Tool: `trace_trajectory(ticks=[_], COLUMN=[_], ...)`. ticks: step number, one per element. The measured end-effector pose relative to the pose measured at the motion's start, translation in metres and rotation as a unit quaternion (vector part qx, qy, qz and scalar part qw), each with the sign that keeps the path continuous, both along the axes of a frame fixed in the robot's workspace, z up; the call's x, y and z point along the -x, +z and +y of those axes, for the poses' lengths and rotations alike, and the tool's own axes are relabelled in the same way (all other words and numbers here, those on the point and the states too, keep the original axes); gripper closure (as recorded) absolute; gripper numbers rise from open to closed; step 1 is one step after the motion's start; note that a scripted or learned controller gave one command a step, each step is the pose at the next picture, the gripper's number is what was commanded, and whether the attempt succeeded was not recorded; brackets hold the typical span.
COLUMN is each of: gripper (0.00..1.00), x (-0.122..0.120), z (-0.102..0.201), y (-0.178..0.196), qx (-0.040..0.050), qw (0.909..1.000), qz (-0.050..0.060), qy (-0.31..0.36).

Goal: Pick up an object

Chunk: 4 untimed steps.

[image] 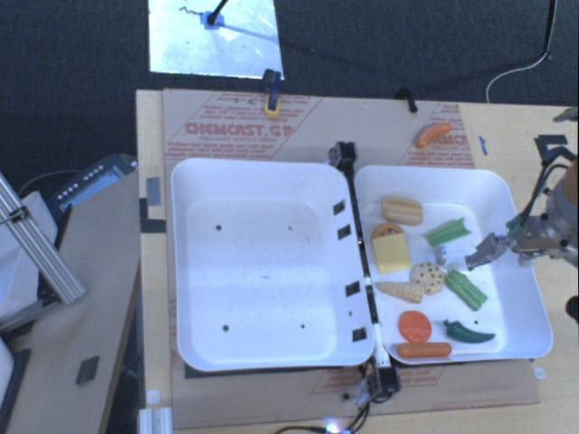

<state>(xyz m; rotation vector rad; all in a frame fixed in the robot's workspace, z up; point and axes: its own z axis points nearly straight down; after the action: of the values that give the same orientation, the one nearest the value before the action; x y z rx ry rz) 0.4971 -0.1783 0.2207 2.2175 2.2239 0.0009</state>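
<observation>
Reaching in from 3 o'clock over the right bin [529, 328], with the gripper [472, 259] low among the food toys. Open or closed: cannot tell at this slant. Nothing visibly held.

Candidates close by: a green stick [465, 288] just at 6 o'clock of the gripper tip, a cookie [427, 277] at 8 o'clock, a bean [447, 232] at 11 o'clock. Farther toward 9 o'clock, a cheese [391, 251] and a roll [401, 210]. Down at the bin's 6 o'clock, a tomato [415, 325], a pepper [469, 333] and a sausage [423, 351].

Likely step: settling on one piece and coming down on it. To do it well:

- Pick one target and commit. Probably the green stick or the bean, both near and narrow enough to span.
- Turn the wrist to close across the short width, not along the length.
- Centre over the middle of the piece before descending, to avoid tipping it up at one end.
- Mind the cookie, lying near the stick's 10 o'clock end; a sloppy descent could catch both or shove one aside.
- Go down to the bin floor gently, then close and lift straight up.
- Check for a piece in the grip before calling it done.
</observation>
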Motion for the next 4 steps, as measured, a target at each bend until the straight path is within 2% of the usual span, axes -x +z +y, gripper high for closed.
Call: trace_trajectory(ticks=[1, 2, 3, 4], gripper=[0.00, 1.00, 1.00, 1.00], x=[-0.003, -0.005, -0.083, -0.014], z=[-0.029, -0.028, -0.027, -0.004], y=[-0.121, -0.105, -0.136, -0.137], qx=[-0.0005, 0.0006, 0.0011, -0.0016], qw=[1.0000, 1.0000, 1.0000, 1.0000], qz=[0.003, -0.001, -0.003, 0.003], qy=[-0.002, -0.001, 0.002, -0.001])
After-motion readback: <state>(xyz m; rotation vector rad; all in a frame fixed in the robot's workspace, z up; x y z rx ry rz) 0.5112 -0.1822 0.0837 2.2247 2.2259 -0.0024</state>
